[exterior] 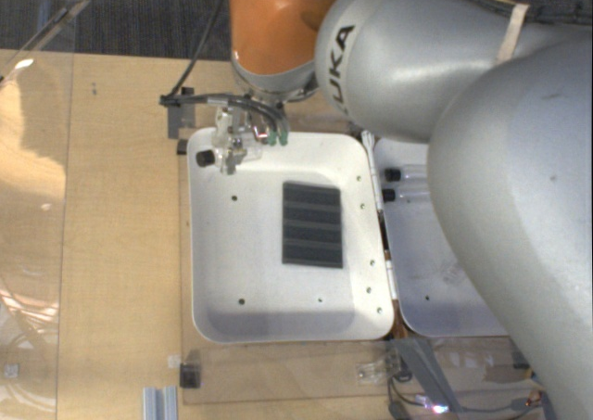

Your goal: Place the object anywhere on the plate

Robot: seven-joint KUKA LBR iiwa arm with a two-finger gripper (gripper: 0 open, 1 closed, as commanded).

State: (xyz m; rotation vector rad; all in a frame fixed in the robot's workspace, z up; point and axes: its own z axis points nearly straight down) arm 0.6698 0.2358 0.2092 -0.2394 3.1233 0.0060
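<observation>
A dark grey ribbed rectangular plate (312, 223) lies flat in the middle of the left white bin (222, 307). My gripper (230, 151) hangs over the bin's far left corner, below the orange band of the wrist, well away from the plate. A small dark piece (204, 159) shows right beside the gripper's left side; I cannot tell whether it is a held object or part of the gripper.
The right bin (417, 298) is largely covered by the grey arm; two small dark bits (391, 184) sit at its left wall. A small dark block (190, 375) rests on the wooden bench in front of the left bin. A black bracket (176, 117) stands behind the bin's corner.
</observation>
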